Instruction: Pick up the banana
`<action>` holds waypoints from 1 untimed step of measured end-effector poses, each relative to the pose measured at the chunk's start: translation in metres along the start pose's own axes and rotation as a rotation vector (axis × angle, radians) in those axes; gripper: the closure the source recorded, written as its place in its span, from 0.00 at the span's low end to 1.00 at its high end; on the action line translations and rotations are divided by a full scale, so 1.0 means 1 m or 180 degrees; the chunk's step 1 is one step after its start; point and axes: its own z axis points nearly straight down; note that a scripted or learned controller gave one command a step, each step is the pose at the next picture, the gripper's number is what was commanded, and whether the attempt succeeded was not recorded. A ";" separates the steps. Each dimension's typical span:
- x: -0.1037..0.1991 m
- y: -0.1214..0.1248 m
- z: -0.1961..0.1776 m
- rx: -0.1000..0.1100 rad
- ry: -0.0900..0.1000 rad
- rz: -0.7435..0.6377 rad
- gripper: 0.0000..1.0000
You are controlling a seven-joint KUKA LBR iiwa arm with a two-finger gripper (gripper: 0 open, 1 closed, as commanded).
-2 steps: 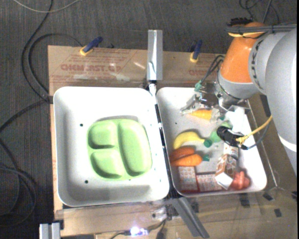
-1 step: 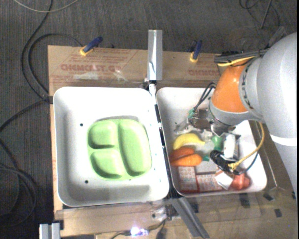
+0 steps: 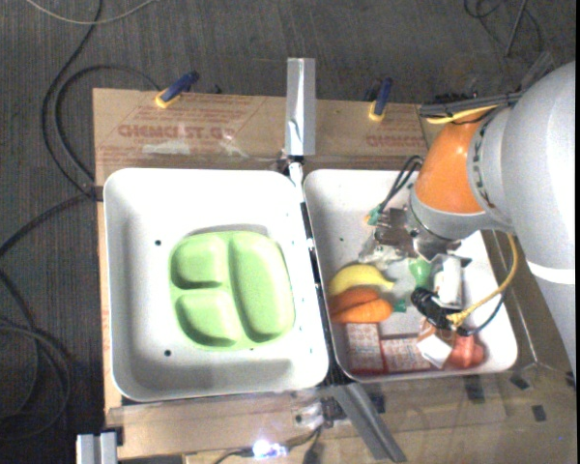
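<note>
**A:** ok so where's the banana (image 3: pixel 359 277) at? We see it in the right bin (image 3: pixel 503 351), near the left wall, lying on its side.

**B:** Yep, and it's touching the carrot (image 3: pixel 360 306) just below it. We also spot something green (image 3: pixel 420 270) right beside the banana's right end, too small for us to name.

**A:** And the gripper (image 3: pixel 403 243)? We see it down inside that same bin, just up and right of the banana, under the arm's orange band (image 3: pixel 449 177).

**B:** Honestly we can't tell whether it's clenched or released, the wrist hides too much. We don't see the banana in it, it's lying on the bin floor.

**A:** Other stuff: a red-printed flat packet (image 3: pixel 382 347) along the bottom edge, a reddish item (image 3: pixel 467 351) in the lower right corner.

**B:** And the left bin (image 3: pixel 135 211) has a green divided tray (image 3: pixel 233 287) sitting in the middle.
</note>
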 end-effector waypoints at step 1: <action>0.021 -0.043 -0.083 0.0054 0.0000 0.0132 1.00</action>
